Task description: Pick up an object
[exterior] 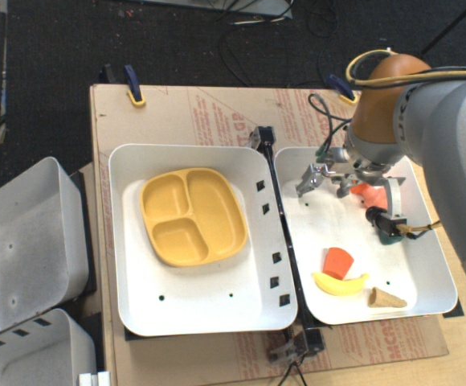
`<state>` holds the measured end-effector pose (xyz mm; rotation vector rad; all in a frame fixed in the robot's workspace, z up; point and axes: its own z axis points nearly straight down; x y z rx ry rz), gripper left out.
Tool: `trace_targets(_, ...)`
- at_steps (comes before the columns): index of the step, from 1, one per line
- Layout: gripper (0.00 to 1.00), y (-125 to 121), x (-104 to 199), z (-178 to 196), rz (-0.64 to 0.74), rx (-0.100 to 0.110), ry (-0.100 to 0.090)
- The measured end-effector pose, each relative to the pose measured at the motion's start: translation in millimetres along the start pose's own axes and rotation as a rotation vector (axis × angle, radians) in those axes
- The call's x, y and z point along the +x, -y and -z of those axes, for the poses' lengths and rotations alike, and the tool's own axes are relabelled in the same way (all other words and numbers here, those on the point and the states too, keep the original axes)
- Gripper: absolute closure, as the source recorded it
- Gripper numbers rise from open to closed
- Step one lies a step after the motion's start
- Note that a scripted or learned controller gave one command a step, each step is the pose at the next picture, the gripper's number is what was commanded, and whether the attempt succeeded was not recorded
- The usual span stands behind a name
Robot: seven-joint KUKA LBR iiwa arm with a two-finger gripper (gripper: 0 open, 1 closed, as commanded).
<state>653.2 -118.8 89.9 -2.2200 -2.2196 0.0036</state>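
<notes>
The grey arm is extended in from the right, its orange band held above the wrist, and the gripper is positioned low over the right bin.

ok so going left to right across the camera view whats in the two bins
yellow divided plate → orange-red block → banana → tan wedge
</notes>
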Motion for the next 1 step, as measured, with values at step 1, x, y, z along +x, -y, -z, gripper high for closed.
trace_targets(1,1.0,-1.6,0.0,13.4,0.0,-0.006,0.001)
